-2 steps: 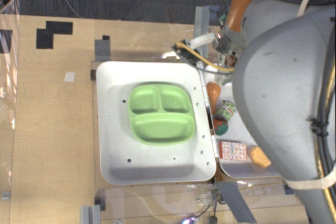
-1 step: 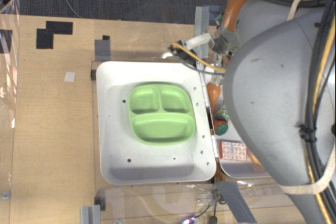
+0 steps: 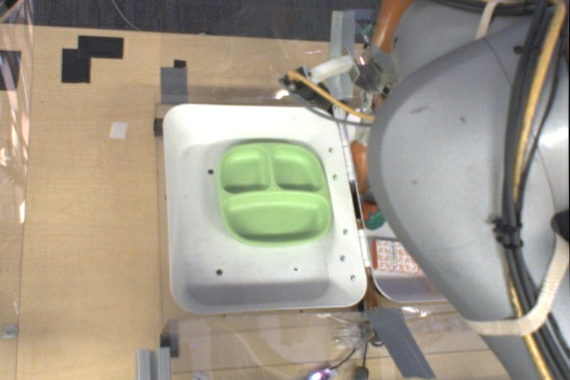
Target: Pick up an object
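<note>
A green three-compartment tray [image 3: 272,193] lies in the middle of the left white bin [image 3: 191,218]. The big grey arm [image 3: 463,165] covers most of the right bin [image 3: 392,285]. At that bin's left edge small parts of objects peek out: something orange [image 3: 359,163], a green and red bit [image 3: 370,214], and a flat card with red print [image 3: 394,256]. The wrist end with cables [image 3: 334,80] sits near the back corner between the two bins.
The bins rest on a light wooden bench [image 3: 89,209] with black marks [image 3: 89,56] at the back left. A clear panel [image 3: 18,102] stands along the left edge. Grey brackets [image 3: 175,83] hold the bin corners.
</note>
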Controlling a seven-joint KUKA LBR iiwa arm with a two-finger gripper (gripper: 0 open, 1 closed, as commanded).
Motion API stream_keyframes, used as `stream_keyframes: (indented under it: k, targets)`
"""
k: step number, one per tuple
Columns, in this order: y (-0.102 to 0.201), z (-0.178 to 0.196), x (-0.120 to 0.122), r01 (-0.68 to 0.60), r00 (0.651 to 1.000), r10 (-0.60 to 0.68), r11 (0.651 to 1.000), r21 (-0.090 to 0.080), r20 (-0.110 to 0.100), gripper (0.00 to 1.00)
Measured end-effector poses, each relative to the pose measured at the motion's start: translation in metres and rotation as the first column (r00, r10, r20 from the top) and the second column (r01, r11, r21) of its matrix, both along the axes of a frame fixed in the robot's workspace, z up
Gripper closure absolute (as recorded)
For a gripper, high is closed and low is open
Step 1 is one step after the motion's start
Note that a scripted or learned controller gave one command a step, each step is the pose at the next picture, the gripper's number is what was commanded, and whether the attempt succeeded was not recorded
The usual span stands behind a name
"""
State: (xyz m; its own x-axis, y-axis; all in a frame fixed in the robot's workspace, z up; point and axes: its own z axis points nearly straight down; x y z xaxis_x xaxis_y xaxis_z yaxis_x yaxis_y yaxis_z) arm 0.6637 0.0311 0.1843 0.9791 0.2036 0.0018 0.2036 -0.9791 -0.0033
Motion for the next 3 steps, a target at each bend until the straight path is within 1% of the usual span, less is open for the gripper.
stream_keyframes:
  k: [1, 2, 3]
  targets:
    - [0.064, 0.051, -0.007, -0.028, 1.0, 0.028, 1.0, 0.0, 0.001, 1.0]
    - [0.081, 0.036, -0.004, 0.002, 1.0, -0.002, 1.0, -0.001, 0.0, 1.0]
    - [0.127, 0.01, -0.01, -0.018, 1.0, 0.018, 1.0, -0.001, 0.0, 1.0]
